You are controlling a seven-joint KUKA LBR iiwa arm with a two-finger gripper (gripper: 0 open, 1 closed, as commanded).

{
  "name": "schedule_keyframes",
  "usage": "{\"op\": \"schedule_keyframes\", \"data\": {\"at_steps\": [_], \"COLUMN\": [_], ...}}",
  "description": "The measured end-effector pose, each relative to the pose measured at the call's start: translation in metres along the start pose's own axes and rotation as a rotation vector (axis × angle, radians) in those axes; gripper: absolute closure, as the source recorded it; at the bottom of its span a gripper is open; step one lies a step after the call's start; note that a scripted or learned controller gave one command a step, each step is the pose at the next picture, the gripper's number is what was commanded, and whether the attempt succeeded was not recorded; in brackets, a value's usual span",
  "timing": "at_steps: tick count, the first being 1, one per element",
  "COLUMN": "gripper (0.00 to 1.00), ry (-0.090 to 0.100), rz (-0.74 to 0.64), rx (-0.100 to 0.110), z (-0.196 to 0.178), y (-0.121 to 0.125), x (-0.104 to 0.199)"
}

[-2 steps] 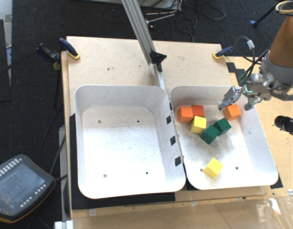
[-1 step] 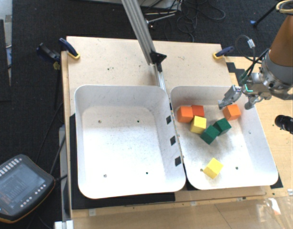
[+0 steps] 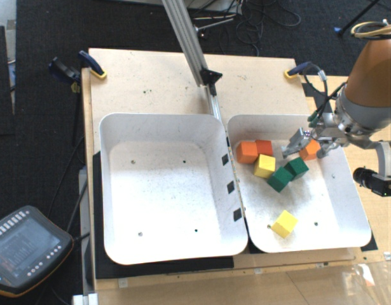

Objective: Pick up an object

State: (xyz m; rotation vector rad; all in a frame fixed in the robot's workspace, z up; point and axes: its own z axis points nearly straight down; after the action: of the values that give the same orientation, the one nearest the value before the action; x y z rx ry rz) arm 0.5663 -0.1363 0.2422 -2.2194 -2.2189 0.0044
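Note:
My gripper (image 3: 307,149) hangs over the upper right part of the right bin (image 3: 348,224), reaching in from the right. A small orange block (image 3: 311,149) sits between its two grey fingers, which are shut on it. Whether the block is off the bin floor I cannot tell. Just left of it lie two green blocks (image 3: 288,173) touching each other, a yellow block (image 3: 265,165), and an orange block (image 3: 248,152) next to a red-orange one (image 3: 264,147). Another yellow block (image 3: 284,223) lies alone near the bin's front.
The left bin (image 3: 119,138) adjoins the right one along a raised middle wall (image 3: 233,183). A slanted metal bar (image 3: 185,33) comes down to the bins' far junction. Clamps sit at the bench's far corners, and a pendant lies at the lower left.

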Motion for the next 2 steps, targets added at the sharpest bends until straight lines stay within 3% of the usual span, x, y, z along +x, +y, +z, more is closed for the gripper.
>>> {"op": "schedule_keyframes", "data": {"at_steps": [2], "gripper": [0.00], "ry": [0.001], "rz": [-0.002], "rx": [0.001], "z": [0.100], "y": [0.011], "x": [0.009]}}
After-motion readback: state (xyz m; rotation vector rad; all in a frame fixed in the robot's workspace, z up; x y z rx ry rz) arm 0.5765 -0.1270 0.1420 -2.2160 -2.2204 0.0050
